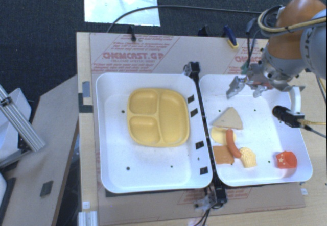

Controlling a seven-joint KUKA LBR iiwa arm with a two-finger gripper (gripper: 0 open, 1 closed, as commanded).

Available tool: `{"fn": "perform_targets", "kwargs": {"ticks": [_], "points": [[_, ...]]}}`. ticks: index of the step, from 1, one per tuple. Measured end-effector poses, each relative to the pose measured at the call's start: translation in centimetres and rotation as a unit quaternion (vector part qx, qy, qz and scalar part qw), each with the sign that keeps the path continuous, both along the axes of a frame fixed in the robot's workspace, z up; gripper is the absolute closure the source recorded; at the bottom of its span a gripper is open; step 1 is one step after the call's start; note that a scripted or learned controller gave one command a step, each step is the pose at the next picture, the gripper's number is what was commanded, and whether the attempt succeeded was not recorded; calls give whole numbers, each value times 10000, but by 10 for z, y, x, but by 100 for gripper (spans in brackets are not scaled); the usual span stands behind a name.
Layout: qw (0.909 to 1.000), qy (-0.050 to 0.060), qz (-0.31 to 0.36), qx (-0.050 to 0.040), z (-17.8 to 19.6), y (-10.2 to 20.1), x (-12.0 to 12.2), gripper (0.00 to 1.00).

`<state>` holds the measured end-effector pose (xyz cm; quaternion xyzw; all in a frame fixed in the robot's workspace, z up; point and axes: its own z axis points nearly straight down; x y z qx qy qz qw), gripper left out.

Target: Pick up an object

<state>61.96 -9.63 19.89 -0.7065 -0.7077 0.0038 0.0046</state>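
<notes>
yellow tray, white bins, red sausage (orange-tinged)

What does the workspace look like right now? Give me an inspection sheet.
Surface: two white bins side by side, left bin, right bin.
Job's things: in the right bin, tan wedge, sausage, orange slab, yellow piece, red piece.
Clutter: yellow divided plate in the left bin.
Grippers: gripper above the right bin's far end, holding nothing seen.
Cables: black cable behind the bench.
Surroundings: dark carpet, white sheet.
</notes>
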Motion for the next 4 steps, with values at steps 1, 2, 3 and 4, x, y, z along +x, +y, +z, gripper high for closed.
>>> {"fn": "perform_targets", "kwargs": {"ticks": [1, 2, 3, 4], "points": [[10000, -67, 11, -5, 8, 0, 3, 0], [10000, -52, -3, -8, -50, -8, 2, 0], [10000, -42, -4, -4, -109, -10, -6, 0], [10000, -63, -5, -7, -114, -10, -5, 0]]}}
